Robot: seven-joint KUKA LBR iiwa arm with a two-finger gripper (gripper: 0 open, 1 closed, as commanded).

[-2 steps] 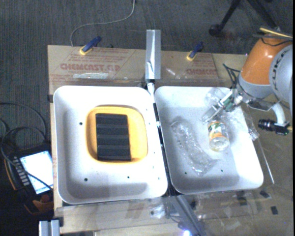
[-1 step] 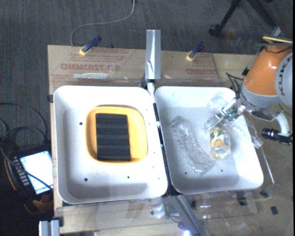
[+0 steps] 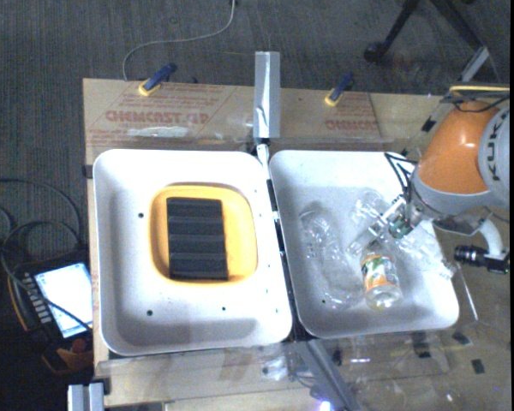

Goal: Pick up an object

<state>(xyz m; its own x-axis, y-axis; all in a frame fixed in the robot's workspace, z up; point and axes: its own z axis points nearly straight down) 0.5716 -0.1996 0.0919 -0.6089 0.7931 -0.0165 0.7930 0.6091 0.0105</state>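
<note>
My gripper point(image 3: 384, 228) hangs low over the right bin point(image 3: 428, 308), below the arm's orange band point(image 3: 452, 154). Just under it and slightly nearer lies a small clear bottle point(image 3: 379, 279) with an orange and green label, on its side. Whether the gripper touches the bottle is unclear. A clear plastic cup point(image 3: 316, 229) lies to the gripper's left, and another clear plastic piece point(image 3: 368, 205) sits just above it. More clear plastic point(image 3: 343, 291) lies near the bin's front. In the left bin point(image 3: 120, 255) a yellow tray point(image 3: 245, 229) holds a black ribbed block point(image 3: 197, 238).
A metal post point(image 3: 266, 92) stands at the back between the bins. Two blue-handled clamps point(image 3: 157, 79) point(image 3: 340, 87) hold the board behind them. Cables and a lit screen point(image 3: 60, 296) lie on the floor to the left.
</note>
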